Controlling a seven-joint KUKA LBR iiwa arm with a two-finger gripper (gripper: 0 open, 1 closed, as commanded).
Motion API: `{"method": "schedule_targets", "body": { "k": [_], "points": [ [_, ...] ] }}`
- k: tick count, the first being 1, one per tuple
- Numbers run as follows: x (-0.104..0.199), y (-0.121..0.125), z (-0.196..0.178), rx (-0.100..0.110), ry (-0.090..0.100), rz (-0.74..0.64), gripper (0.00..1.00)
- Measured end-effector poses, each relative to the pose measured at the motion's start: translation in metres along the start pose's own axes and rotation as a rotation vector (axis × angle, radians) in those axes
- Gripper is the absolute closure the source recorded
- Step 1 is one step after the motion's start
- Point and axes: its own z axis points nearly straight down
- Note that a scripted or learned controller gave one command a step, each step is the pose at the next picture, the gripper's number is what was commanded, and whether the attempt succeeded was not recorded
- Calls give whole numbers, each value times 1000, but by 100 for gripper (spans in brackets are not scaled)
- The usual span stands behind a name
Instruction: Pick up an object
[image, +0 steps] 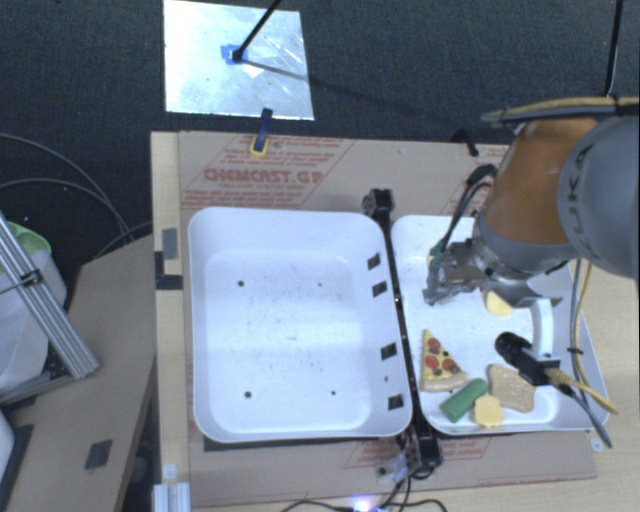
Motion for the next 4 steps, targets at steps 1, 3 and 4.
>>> {"method": "schedule_targets", "body": {
  "k": [1,3,4],
  "points": [
    [84,-4,15,16,1,1,100],
    [209,33,-204,-5,5,4,100],
    [150,91,-47,24,-8,19,100]
  ]
}}
